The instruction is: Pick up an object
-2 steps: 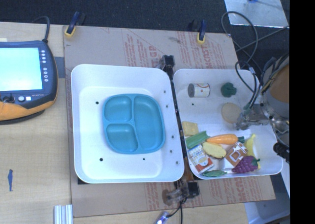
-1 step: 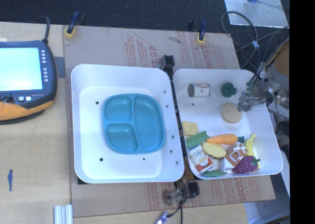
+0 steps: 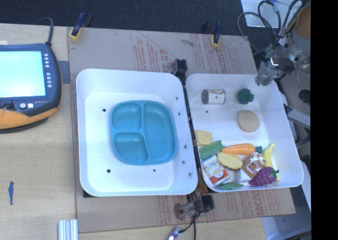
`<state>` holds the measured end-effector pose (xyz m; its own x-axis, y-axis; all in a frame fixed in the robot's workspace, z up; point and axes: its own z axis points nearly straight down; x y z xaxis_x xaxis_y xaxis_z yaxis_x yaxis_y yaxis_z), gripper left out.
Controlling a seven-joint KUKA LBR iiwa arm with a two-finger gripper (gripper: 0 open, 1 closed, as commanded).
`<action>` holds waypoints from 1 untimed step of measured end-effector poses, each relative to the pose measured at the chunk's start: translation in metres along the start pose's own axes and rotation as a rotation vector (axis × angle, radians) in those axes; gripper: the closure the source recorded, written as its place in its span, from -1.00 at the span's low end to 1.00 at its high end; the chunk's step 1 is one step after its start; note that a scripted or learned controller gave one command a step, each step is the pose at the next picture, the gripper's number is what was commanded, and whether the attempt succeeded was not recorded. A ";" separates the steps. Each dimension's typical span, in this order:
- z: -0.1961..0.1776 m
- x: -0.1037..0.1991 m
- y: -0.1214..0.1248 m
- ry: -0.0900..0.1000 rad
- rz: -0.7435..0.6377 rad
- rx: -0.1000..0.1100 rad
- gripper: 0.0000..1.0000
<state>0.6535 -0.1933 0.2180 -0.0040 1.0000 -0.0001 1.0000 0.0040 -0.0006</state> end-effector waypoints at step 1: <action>0.039 0.018 -0.014 0.000 -0.002 0.004 1.00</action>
<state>0.6397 -0.1751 0.1788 -0.0060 1.0000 0.0001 1.0000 0.0060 -0.0042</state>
